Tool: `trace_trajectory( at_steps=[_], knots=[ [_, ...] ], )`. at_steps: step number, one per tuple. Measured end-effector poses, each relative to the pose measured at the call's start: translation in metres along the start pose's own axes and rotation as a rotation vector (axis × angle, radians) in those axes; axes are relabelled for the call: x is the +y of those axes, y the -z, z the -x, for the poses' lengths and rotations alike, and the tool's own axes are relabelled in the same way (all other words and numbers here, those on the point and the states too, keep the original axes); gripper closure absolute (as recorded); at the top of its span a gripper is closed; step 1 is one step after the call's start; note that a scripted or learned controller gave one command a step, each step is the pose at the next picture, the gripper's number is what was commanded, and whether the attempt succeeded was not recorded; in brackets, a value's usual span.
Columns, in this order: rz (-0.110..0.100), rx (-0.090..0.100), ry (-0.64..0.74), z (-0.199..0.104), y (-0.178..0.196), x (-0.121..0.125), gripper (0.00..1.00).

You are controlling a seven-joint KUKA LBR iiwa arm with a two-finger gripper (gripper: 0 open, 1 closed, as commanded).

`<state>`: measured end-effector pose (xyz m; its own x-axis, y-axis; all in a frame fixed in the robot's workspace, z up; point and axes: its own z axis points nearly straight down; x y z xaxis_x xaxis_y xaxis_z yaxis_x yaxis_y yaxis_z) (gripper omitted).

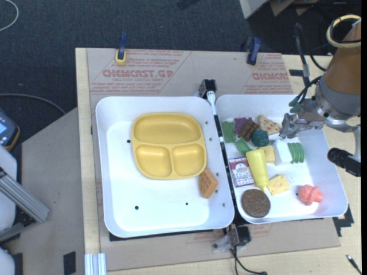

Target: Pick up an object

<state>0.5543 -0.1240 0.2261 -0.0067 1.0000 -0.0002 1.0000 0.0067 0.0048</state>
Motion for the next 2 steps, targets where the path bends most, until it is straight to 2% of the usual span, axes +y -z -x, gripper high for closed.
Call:
trace_trajectory(
  at_steps=[1, 2],
  knots=[
    [-0.003, 0.002, -0.001, -0.046, 0.007, 0.000, 1.00],
    [-0.001, -0.002, -0.006, -0.037, -0.004, 0.015, 1.00]
  ],
)
